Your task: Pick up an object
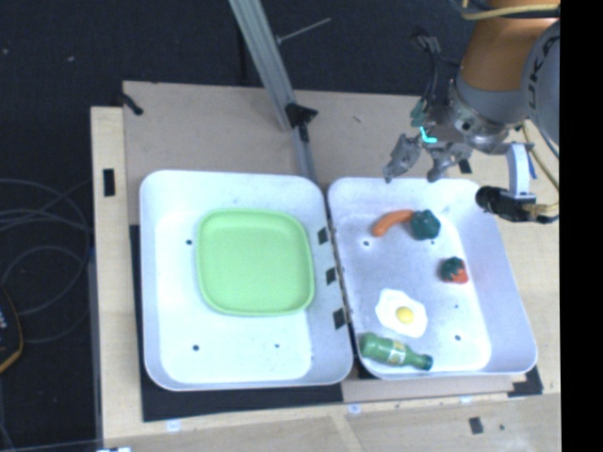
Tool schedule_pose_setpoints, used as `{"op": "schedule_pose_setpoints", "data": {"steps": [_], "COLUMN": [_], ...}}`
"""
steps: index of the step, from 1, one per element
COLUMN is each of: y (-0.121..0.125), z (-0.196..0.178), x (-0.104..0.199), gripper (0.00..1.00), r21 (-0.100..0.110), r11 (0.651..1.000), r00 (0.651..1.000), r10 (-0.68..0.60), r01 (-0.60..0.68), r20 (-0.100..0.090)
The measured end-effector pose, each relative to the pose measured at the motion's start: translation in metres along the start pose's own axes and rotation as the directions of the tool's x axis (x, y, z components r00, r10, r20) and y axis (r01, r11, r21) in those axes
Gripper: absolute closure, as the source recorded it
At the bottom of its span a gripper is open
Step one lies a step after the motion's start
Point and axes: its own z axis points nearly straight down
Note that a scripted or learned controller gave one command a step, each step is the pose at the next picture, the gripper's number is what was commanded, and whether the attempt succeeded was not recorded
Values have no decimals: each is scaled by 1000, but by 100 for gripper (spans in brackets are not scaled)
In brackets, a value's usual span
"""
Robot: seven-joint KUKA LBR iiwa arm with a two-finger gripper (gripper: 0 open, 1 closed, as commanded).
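You will find no readable writing here: the green bottle [396, 351] carries a pale label, but it is too small to make out. The bench [226, 121] is a tan board, matte and flat, with dark floor around it and loose cables on the floor at the far left. A grey metal bar [268, 55] slants down to the seam between the two bins.

Take the right bin [499, 281] as your landmark. It is shallow, white, glossy, with rounded corners. Inside it, near the top edge, an orange carrot [390, 221] lies touching a dark teal lump [424, 224]. A small red and green piece [454, 270] sits near its right wall. A flat fried egg [401, 314], white with a yellow yolk, lies low in the middle, and the bottle lies on its side just below that. Left of it, the left bin [170, 347] holds a square, light green plate [254, 262].

Your gripper [415, 169] hangs over the right bin's top rim, fingers spread apart, nothing between them.
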Motion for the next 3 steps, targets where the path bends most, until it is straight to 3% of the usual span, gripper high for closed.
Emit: {"op": "schedule_pose_setpoints", "data": {"steps": [1,3], "y": [0,1], "z": [0,103], "x": [0,-1], "gripper": [0,0], "r21": [0,4], "r11": [1000,1000], "r00": [1000,1000], "r10": [0,0], "r01": [0,0], "r20": [0,1]}}
